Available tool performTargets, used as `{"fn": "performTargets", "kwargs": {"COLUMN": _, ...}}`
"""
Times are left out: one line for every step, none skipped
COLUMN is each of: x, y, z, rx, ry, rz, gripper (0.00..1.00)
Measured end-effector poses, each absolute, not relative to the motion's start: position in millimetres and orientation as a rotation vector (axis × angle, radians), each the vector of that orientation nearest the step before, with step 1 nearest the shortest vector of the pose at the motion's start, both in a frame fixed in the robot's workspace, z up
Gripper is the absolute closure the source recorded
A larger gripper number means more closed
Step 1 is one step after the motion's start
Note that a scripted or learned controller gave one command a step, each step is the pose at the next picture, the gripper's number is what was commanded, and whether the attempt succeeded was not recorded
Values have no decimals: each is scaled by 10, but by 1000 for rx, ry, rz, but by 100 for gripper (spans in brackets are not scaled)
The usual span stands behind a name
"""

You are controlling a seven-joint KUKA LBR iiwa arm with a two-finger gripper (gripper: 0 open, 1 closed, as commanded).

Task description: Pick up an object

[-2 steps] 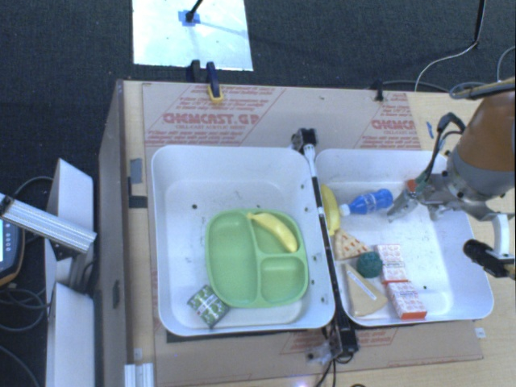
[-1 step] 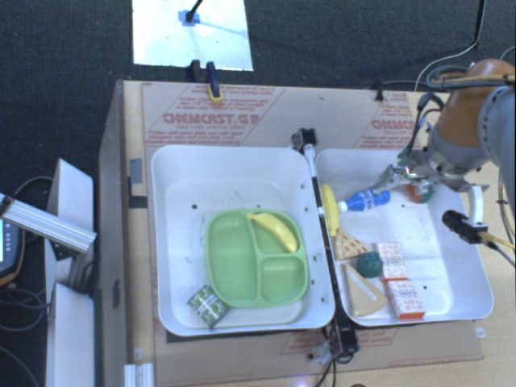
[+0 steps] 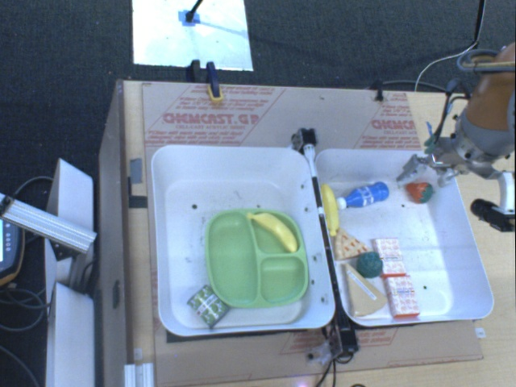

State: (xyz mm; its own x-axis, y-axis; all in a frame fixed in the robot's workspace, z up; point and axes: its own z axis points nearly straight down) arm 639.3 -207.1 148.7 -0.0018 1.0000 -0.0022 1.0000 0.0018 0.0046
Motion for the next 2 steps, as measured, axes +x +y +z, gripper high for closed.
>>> {"fn": "performTargets", "kwargs": {"x": 5346, "y": -1648, "z": 2129, "rx": 2218, "ry": 2221, "rz": 3, "gripper": 0}}
{"fn": "performTargets", "kwargs": {"x": 6377, "y": -2069, "z": 976, "rx": 2219, "ry": 2225, "rz": -2, "gripper": 0}}
